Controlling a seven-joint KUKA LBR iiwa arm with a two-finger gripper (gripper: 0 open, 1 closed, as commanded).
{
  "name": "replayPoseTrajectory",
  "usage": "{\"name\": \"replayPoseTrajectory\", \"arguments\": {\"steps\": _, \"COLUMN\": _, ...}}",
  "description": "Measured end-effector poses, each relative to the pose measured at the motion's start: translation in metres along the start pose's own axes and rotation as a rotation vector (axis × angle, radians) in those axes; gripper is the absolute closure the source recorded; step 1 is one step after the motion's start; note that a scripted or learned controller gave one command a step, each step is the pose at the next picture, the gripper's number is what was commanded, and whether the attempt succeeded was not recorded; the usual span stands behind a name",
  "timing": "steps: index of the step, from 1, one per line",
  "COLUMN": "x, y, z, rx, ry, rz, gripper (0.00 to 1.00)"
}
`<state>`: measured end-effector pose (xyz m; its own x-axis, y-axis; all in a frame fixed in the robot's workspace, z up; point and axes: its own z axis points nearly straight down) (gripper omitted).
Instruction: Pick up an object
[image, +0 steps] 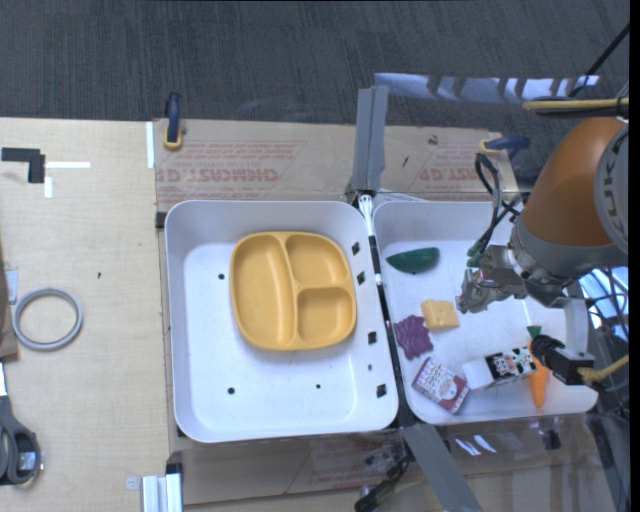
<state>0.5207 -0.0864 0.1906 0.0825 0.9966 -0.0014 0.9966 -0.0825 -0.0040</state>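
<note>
Your single fixed camera looks down at a slant on the pale wooden surface (90, 400) and both shallow white bins (190, 400), apparently from moderate height.

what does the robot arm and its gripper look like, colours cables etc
The arm is bulky and rounded, with a broad orange band above a grey wrist section. The gripper is a small dark grey metal assembly. Thin dark cables loop along the arm's left side near the wrist.

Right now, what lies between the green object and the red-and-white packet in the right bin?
In the camera view, the yellow block and purple piece lie between green object and packet.
</note>
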Motion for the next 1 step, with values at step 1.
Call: {"name": "replayPoseTrajectory", "arguments": {"steps": 1, "x": -0.0354, "y": -0.0058, "z": -0.0056, "rx": 0.0, "ry": 0.0, "rz": 0.298, "gripper": 0.0}}
